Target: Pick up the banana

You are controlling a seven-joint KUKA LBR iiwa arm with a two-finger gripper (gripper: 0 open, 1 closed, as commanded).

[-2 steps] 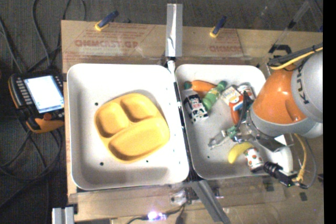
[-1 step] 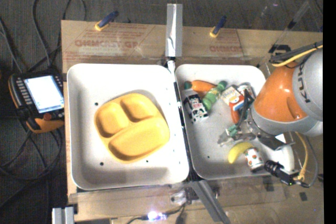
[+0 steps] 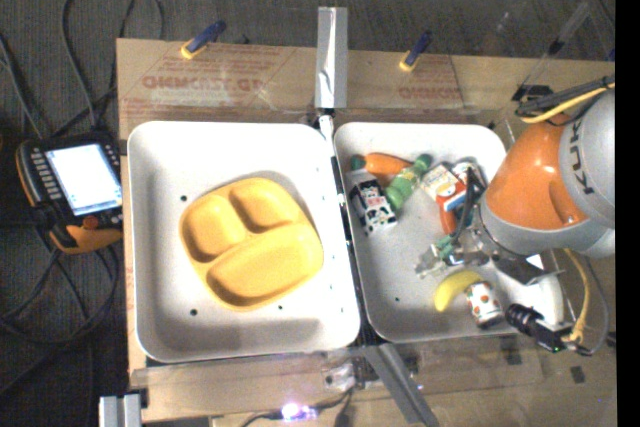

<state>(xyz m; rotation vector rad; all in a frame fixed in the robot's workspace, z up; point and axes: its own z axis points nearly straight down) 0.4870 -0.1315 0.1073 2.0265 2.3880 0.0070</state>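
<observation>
Two shallow white bins sit side by side on the bench. The left white bin (image 3: 150, 245) holds a yellow plastic divided plate (image 3: 252, 241) with three compartments, lying slightly turned near the bin's middle. The right white bin (image 3: 400, 310) holds the clutter: an orange carrot (image 3: 385, 163) lies along its far edge, a green bottle-shaped toy (image 3: 405, 183) is just beside it, a small black and white carton (image 3: 370, 205) lies near the bin's left wall, and a white and orange carton (image 3: 442, 185) rests towards the middle. The small yellow banana (image 3: 455, 289) lies on the floor of the right bin near its front edge, curved, with a small white can with red marks (image 3: 484, 304) just to its right. The grey arm with the orange band (image 3: 530, 190) reaches in from the right, and its two-finger gripper (image 3: 448, 253) hangs low just above and behind the banana, close to it, with metal parts pointing to the left. Whether the claw is released or clenched cannot be told, as glare and clutter blur that spot; the banana lies apart from it on the bin floor.
</observation>
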